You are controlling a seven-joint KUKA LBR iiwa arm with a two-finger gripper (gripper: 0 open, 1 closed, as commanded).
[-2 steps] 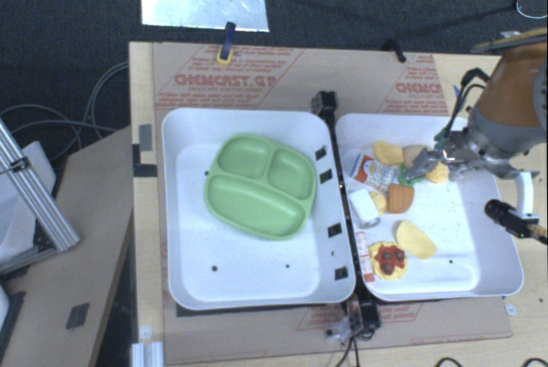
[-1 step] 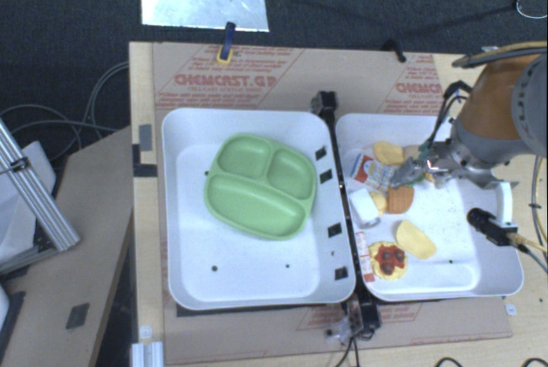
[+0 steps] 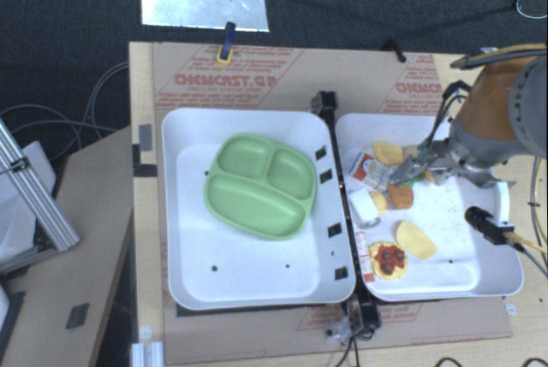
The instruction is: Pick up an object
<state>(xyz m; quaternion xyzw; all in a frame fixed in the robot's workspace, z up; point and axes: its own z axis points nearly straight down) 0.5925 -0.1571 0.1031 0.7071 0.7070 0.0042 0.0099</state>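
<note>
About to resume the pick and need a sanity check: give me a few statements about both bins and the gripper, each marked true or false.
1. The green divided plate lies in the left bin. True.
2. The gripper hangs over the left bin. False: it is over the right bin.
3. The red-topped item sits near the right bin's front edge. True.
4. The green divided plate has two compartments. False: three.

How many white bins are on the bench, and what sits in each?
2. The left bin holds a green divided plate; the right bin holds small food items, with the gripper among them.
</note>
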